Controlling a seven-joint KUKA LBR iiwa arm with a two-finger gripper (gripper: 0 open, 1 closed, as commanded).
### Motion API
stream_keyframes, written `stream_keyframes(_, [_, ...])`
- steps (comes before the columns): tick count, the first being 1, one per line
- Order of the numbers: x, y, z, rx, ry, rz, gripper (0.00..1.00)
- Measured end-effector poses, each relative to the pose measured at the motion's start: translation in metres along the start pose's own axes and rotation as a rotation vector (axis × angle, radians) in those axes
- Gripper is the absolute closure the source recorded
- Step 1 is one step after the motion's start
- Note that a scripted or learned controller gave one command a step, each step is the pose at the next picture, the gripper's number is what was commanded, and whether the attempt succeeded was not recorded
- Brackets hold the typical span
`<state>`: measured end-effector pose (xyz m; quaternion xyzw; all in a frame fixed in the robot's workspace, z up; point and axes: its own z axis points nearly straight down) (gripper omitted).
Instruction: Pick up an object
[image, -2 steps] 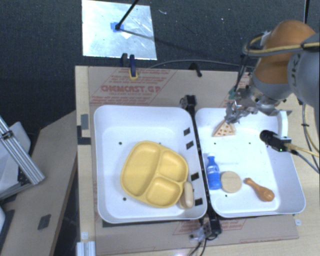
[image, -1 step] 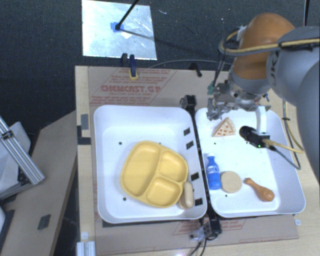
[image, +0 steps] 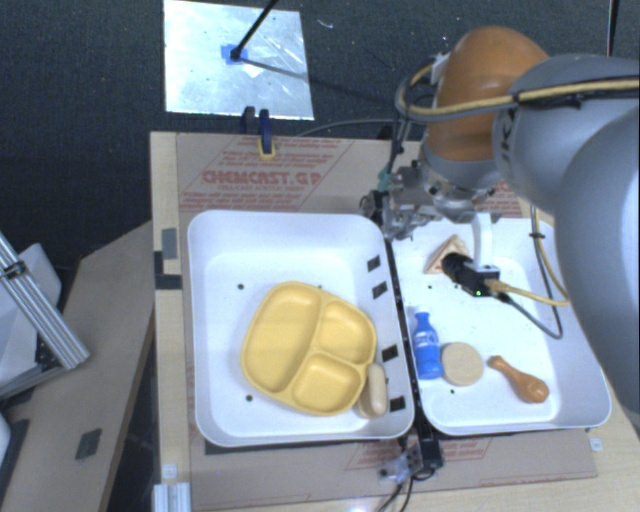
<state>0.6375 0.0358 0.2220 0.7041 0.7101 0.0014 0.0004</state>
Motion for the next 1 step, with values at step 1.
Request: stream_keyframes(1, [0.0545,0.0056,-0.0107,-0.001,0.002,-0.001,1.00])
